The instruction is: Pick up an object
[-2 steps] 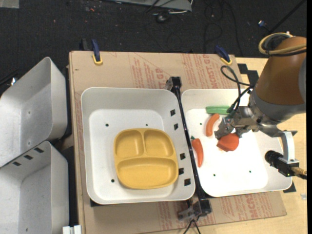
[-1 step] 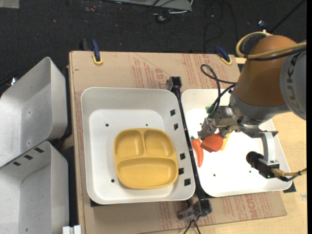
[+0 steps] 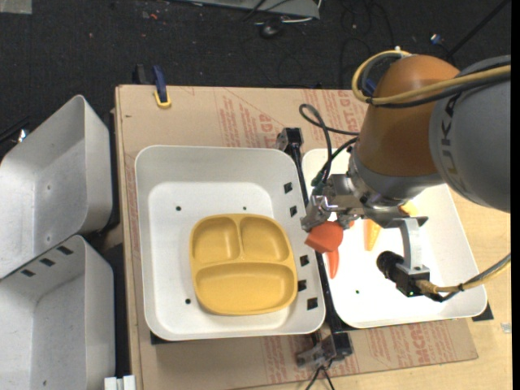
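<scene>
My gripper [image 3: 325,218] hangs over the ridge between the two bins, below the arm's orange band. It is shut on an orange-red toy carrot [image 3: 327,240], whose thick end sits between the fingers and whose pointed tip hangs down over the right bin's left edge. In the left bin [image 3: 162,177] lies a yellow divided plate [image 3: 242,264]. A small yellow-orange cone [image 3: 371,234] rests on the floor of the right bin [image 3: 455,299], just right of the carrot.
The arm's grey body covers much of the right bin's upper half. A black fitting with a cable [image 3: 404,274] hangs off the wrist over the right bin's floor. Two spare white bins [image 3: 49,185] stand left of the bench.
</scene>
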`<move>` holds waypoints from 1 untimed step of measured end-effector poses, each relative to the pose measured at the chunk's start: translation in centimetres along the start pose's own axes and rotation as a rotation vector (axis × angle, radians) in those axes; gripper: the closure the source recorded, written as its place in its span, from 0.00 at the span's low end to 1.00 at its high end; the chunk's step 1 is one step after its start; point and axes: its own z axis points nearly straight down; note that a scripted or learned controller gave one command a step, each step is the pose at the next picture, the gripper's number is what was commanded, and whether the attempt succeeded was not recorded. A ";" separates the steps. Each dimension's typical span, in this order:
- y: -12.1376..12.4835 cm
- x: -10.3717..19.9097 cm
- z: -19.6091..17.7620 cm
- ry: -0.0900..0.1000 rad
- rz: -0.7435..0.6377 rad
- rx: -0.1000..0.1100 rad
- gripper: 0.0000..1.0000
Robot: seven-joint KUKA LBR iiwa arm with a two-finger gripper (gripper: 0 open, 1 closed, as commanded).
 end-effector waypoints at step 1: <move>-0.7 5.9 1.7 0.000 0.000 0.004 1.00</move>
